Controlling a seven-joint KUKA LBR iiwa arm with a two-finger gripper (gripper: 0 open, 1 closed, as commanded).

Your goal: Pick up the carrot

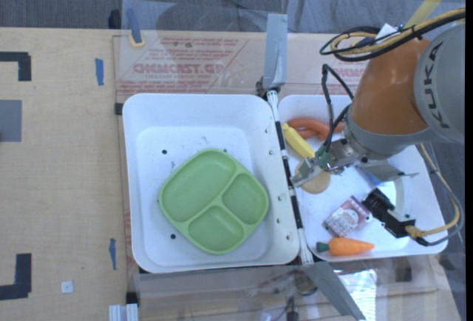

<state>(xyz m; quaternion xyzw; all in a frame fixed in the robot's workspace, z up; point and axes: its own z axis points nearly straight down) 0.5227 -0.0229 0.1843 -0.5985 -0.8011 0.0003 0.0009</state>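
The carrot (pixel 350 245) is orange with a small green top. It lies flat against the near wall of the right bin (pixel 427 180), with its tip pointing right. My gripper (pixel 312 167) hangs low over the left side of that bin, above a tan round piece (pixel 317 183). It is well short of the carrot, which lies about a hand's width nearer the camera and to the right. Nothing of the carrot is hidden. The grey arm with its orange band (pixel 392 94) covers the bin's right half.
The left bin (pixel 148 127) holds a green divided plate (pixel 214 200). In the right bin lie a yellow piece (pixel 297 140), an orange-red piece (pixel 307 124) at the far end, and a red-and-white packet (pixel 344 218) just above the carrot. A black cable fitting (pixel 386 210) hangs by the packet.
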